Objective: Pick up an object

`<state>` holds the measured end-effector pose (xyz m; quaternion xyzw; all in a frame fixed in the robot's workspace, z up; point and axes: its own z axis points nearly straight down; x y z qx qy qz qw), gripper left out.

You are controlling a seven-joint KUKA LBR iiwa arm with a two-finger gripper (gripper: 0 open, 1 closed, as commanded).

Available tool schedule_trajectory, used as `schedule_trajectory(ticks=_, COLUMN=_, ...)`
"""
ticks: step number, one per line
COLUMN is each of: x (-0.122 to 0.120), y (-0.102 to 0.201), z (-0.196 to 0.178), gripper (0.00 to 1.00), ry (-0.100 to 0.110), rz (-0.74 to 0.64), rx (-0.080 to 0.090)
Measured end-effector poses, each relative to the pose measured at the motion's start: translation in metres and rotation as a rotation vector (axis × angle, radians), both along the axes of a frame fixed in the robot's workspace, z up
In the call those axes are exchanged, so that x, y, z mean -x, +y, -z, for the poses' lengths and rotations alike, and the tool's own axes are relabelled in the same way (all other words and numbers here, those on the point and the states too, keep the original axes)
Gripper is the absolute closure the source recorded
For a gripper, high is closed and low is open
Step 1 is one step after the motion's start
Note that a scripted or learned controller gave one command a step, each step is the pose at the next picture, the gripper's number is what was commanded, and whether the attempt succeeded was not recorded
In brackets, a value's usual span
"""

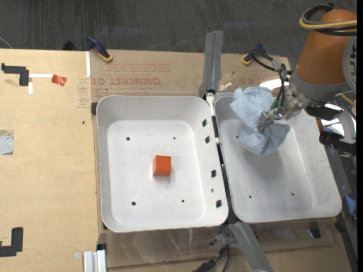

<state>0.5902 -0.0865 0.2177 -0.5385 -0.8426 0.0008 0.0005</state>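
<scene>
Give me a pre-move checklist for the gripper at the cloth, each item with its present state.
1. Gripper over the right bin: ok.
2. Gripper at the pale blue cloth: ok, touching or just above it.
3. Cloth seen between the fingers: cannot tell.
4. Cloth fully inside the bin: not ok, it drapes over the far rim.
5. Orange block out of the way, in the left bin: ok.

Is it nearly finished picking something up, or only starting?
Reaching looks done: the gripper is down at the pale blue cloth in the right bin. Whether it grips the cloth, I cannot tell. The lift seems left. The orange block lies untouched in the left bin.
</scene>
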Motion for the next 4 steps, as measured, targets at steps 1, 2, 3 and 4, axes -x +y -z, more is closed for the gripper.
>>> schedule_trajectory(ticks=1, x=-0.028, y=0.067, z=0.028, gripper=1.0, ry=0.001, rz=0.06, rx=0.001)
schedule_trajectory(ticks=2, x=-0.068, y=0.023, z=0.027, gripper=1.0, ry=0.001, rz=0.176, rx=0.001)
schedule_trajectory(ticks=3, x=-0.067, y=-0.034, z=0.081, gripper=1.0, ry=0.005, rz=0.262, rx=0.002)
schedule_trajectory(ticks=4, x=-0.069, y=0.051, z=0.026, gripper=1.0, ry=-0.001, rz=0.273, rx=0.001)
